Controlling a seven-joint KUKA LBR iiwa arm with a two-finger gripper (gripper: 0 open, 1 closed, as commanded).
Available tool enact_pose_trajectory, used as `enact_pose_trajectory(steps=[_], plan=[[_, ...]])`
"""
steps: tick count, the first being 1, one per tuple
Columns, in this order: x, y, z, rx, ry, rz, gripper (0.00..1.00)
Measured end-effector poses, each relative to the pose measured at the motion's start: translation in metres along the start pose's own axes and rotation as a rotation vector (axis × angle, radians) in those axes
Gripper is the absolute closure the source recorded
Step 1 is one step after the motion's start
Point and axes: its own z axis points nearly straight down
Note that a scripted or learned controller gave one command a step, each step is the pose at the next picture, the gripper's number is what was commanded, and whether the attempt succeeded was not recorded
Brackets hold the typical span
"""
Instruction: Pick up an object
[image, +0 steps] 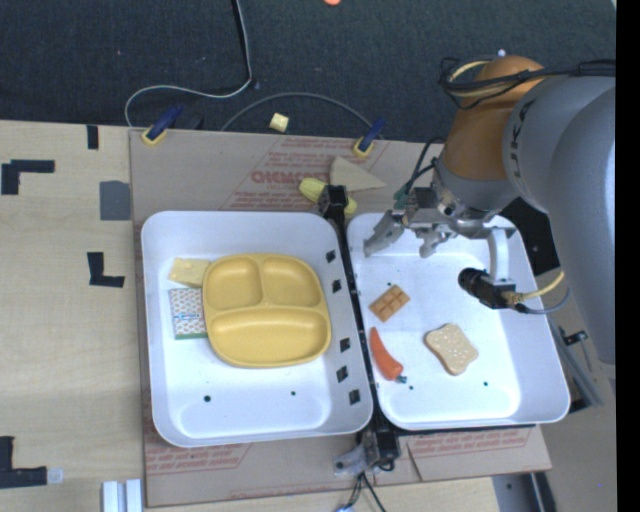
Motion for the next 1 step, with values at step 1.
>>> enact_pose_trajectory(steps=[1], plan=[[-0.0356, -0.0260, 0.0588, 0.014, -0.001, 0.007, 0.00]])
